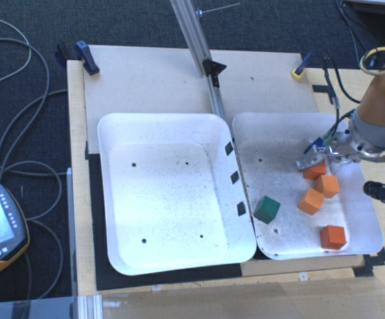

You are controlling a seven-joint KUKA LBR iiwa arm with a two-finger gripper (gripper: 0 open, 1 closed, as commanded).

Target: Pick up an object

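Camera view, progress: no object is seen lifted; the pick is judged not yet done; the grasp and the lift are left.
Camera view, pincer: the pincer (314, 157) is seen low inside the right bin (265, 135), at the upper edge of the cube cluster; how far it is opened cannot be told, and nothing is seen held.
Camera view, nearest thing: an orange cube (314, 170) lies just below the pincer, touching or nearly so; which cannot be told.
Camera view, other things: relative to the pincer, two orange cubes (326, 185) (310, 201) lie below, a red-orange cube (333, 236) further below, a green cube (267, 209) down-left.
Camera view, look: small, plain-faced blocks; judged rigid.
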